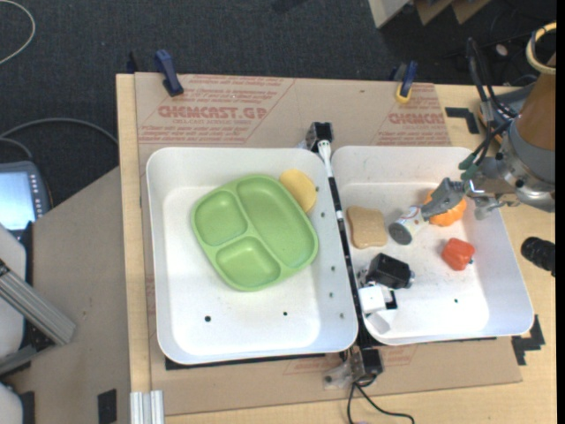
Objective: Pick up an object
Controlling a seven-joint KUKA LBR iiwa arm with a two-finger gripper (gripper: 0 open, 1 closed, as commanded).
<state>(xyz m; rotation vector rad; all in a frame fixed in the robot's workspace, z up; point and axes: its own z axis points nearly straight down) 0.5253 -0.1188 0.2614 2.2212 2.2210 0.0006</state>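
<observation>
White block (pixel 374 299) at right bin's (pixel 494 323) near edge, gripper (pixel 448 194) touching orange toy (pixel 443 210), finger spread unclear

Two white bins on a printed board

The left bin (pixel 168 263) and right bin (pixel 494 316) sit side by side on a brown board (pixel 265 104) lettered in red, which is clipped at its far edge by a blue clamp (pixel 168 71) and a yellow-and-blue clamp (pixel 405 81).

Grey arm (pixel 530 153), orange band, black cables, metal fingers (pixel 444 190).
</observation>
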